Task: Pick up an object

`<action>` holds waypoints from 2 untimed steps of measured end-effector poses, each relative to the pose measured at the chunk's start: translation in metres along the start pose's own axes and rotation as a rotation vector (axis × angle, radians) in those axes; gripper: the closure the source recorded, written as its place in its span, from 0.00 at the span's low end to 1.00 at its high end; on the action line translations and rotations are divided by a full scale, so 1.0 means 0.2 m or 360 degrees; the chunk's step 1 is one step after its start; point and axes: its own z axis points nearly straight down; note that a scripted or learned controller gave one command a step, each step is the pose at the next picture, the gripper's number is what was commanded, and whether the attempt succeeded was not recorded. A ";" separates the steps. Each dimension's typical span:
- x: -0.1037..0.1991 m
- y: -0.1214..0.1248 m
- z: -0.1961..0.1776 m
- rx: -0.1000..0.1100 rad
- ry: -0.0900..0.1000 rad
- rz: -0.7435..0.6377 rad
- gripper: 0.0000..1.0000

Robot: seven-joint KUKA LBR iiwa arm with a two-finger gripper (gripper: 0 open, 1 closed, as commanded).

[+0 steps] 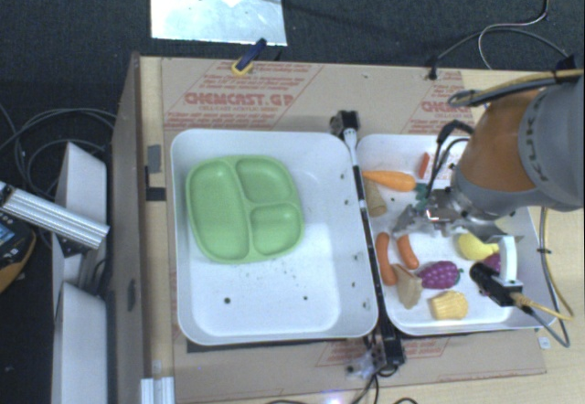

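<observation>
The right bin point(521, 324) holds several toy foods. An orange carrot point(388, 180) lies at its back left, and a red sausage point(409, 251) and an orange stick point(386, 261) lie near the left wall. Purple grapes point(439, 275), yellow corn point(448, 305) and a yellow banana point(475, 247) sit toward the front. My gripper point(407, 221) hangs low over the middle of this bin, just above the sausage and below the carrot. Nothing can be seen held in it.
The left bin point(210, 320) carries a green divided plate point(244, 207). A beige piece point(375, 201) lies by the divider between the bins, another point(407, 289) sits beside the grapes, and a small red item point(423, 164) lies at the back of the right bin.
</observation>
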 end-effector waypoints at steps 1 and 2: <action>0.05 -0.03 0.11 -0.0004 -0.0001 0.0002 0.00; 0.03 -0.05 0.11 -0.0001 0.0000 0.0002 0.00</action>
